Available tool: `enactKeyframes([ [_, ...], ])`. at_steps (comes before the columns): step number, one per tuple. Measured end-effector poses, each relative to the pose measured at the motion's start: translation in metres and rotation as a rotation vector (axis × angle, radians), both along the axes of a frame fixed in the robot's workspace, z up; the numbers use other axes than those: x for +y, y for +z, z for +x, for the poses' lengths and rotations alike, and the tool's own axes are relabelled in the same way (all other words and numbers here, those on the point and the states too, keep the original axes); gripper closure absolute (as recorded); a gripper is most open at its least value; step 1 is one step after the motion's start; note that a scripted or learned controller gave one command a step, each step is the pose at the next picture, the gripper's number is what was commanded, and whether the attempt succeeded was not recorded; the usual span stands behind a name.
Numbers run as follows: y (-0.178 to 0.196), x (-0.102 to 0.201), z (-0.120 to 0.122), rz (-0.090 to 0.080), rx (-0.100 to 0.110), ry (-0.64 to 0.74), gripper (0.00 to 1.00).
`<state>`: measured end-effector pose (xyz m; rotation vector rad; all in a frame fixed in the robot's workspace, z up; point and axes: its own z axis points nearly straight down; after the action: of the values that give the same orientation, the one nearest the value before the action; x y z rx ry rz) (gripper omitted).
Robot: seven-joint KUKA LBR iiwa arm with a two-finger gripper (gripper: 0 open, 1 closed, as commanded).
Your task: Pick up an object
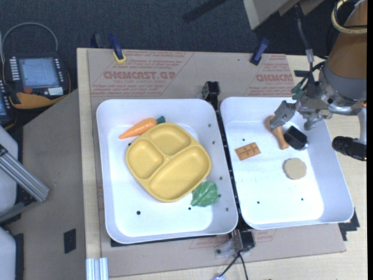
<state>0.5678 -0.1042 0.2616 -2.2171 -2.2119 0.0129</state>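
- Left bin [111,174]: yellow plate [168,162], carrot [137,128], green leaf [205,194].
- Right bin [326,197]: waffle piece [247,151], round cookie [295,169], orange-brown piece [278,132].
- Tool [297,119] spread above that piece, pinching nothing.

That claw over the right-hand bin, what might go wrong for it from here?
The gripper hangs at the far end of the right bin, where an orange-brown piece and a black piece lie close together; it may catch both, or knock one away. The flat waffle cracker and round cookie lie low on the floor, so fingers could slide over them. The bin wall nearby leaves little room.
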Motion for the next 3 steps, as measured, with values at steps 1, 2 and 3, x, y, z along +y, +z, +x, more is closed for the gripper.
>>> enactKeyframes([
  [1,0.007,0.000,0.002,-0.001,-0.013,0.002,0.00],
  [2,-0.039,0.004,0.007,0.000,-0.006,0.003,0.00],
  [3,-0.082,0.006,0.008,0.000,-0.006,0.002,0.00],
])
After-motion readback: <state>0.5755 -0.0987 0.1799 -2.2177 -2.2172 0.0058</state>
